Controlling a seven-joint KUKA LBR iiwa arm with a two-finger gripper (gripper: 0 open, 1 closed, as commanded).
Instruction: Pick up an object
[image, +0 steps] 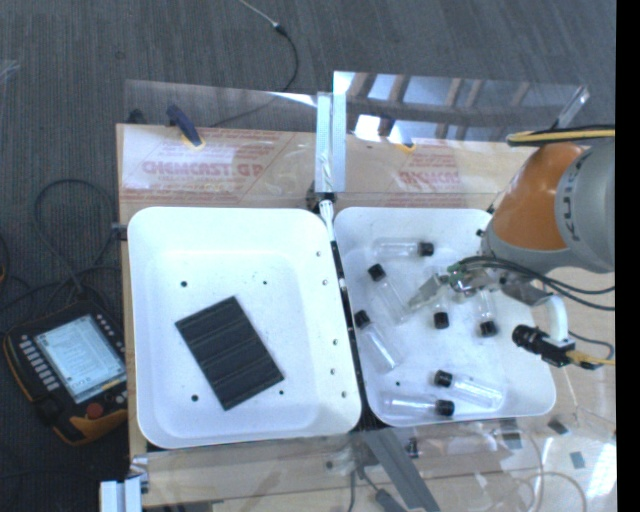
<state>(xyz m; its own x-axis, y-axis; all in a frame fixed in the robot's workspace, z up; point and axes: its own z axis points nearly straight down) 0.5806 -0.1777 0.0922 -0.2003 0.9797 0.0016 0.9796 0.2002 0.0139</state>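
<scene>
Arm above right bin | gripper low among clear black-capped vials, grip state cannot be told | left bin bears black ridged slab | pendant on dark floor, left.

Both bins white: left bin holds a dark grey-black ribbed slab, right bin holds clear vials with black caps. Arm is grey with an orange band; bench board is tan with faded red lettering. Floor dark grey carpet; handheld pendant black with orange trim, pale screen.
</scene>
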